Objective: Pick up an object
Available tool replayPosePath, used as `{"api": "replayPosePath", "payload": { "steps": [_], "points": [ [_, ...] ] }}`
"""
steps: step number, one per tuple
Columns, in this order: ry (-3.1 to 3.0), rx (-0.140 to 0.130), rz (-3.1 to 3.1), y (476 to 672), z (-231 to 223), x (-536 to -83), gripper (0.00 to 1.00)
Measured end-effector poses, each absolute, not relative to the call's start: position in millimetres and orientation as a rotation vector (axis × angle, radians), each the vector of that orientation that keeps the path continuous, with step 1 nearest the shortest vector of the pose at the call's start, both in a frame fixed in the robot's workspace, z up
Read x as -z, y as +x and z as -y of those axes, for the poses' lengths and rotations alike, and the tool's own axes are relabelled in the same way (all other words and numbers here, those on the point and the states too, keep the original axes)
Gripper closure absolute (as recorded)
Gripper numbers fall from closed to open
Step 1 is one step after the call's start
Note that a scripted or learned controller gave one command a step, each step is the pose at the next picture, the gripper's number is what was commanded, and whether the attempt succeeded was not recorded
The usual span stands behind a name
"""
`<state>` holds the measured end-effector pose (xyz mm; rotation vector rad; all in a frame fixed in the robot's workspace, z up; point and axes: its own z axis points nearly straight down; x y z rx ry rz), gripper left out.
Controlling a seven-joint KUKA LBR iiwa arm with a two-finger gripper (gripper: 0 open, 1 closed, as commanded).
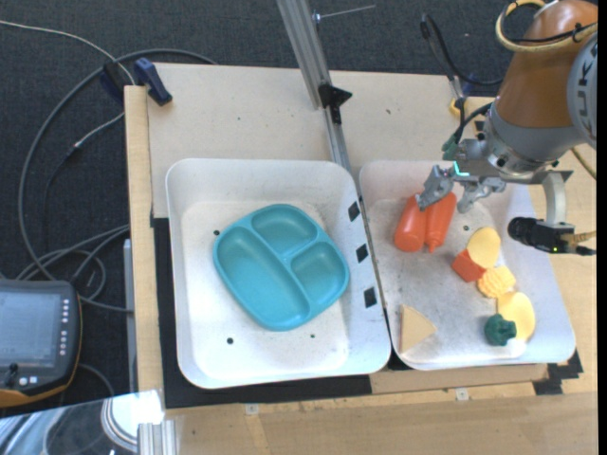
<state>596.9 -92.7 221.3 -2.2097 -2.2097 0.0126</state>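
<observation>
My gripper (457, 193) hangs over the upper part of the right bin (560, 335), its fingers spread open. Just below and left of it lie two orange carrot-shaped pieces (423, 224) side by side, touching the fingertips' area but not held. Lower right in the same bin sit a red-and-yellow piece (476, 254), a ridged yellow piece (496, 282), a yellow slice (518, 312) and a small dark green piece (499, 330). A tan wedge (413, 326) lies at the bin's front left.
The left bin (190, 349) holds a blue divided plate (281, 264). A metal post (305, 36) slants across the back of the bench between the bins. Cables and a tablet (33, 335) lie on the floor at the left.
</observation>
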Motion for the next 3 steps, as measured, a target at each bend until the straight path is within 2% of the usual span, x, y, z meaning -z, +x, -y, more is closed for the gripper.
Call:
{"api": "replayPosePath", "payload": {
  "steps": [1,2,3],
  "points": [
    [-2.213,-0.006,2.214,598.2,93,-225,0.00],
    [-2.209,-0.015,2.209,597.1,85,-162,0.00],
    [-2.210,-0.015,2.207,595.3,82,-118,0.00]
  ]
}}
